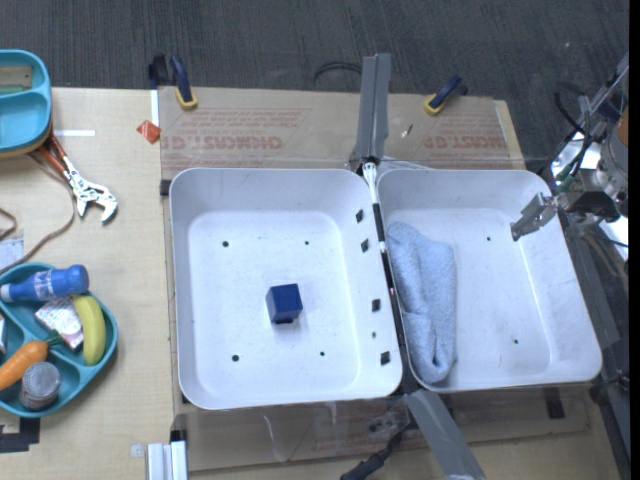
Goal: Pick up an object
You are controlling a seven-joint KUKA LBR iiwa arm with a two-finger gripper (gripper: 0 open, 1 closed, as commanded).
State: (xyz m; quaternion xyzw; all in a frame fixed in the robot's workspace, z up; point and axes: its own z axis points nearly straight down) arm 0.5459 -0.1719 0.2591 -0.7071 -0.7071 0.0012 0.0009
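A small dark blue cube [284, 302] rests on the floor of the left bin [200, 268], a little below its middle. A pale blue towel [422, 296] lies crumpled along the left side of the right bin [560, 358]. My gripper [529, 218] hangs at the right bin's upper right rim, pointing down and to the left into the bin. It is well apart from the towel and far from the cube. Nothing is seen in it.
On the bench to the left stand a blue tray [105, 353] with a banana, a carrot, a bottle and a can, a wrench [90, 196], and a blue container [22, 98]. Two clamps [180, 83] hold cardboard behind the bins.
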